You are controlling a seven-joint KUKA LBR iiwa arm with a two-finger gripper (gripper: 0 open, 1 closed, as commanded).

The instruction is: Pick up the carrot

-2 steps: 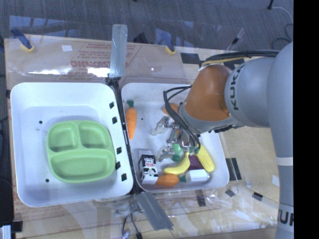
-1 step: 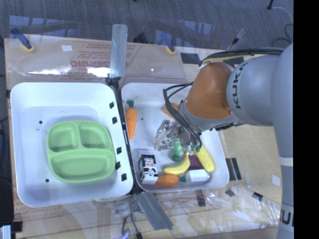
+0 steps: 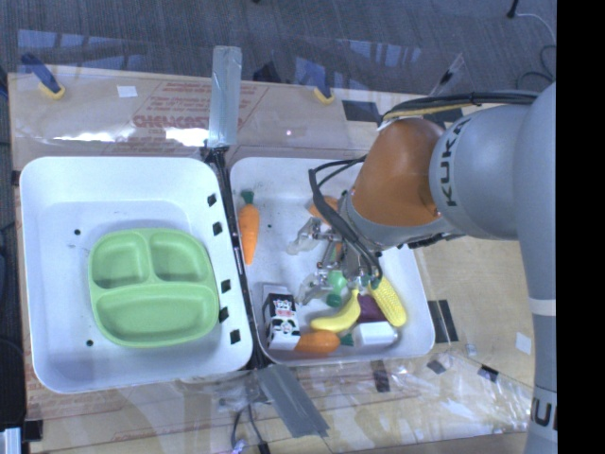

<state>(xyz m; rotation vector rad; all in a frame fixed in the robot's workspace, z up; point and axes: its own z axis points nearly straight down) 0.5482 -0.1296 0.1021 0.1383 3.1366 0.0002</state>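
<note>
Orange carrot (image 3: 249,232) (green top); green tray (image 3: 151,287)

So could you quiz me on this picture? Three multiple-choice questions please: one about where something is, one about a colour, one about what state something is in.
1. Where does the carrot lie?
A. On the green tray
B. In the right bin, by its left wall
C. On the floor

2. What colour is the divided tray in the left bin?
A. Green
B. Red
C. Blue

3. Is the carrot held by the gripper?
A. Yes, lifted
B. No, it lies apart from it
C. Yes, pressed down

Answers: 1 B, it lies beside the wall between the bins. 2 A, it is light green. 3 B, bare bin floor separates them.
</note>
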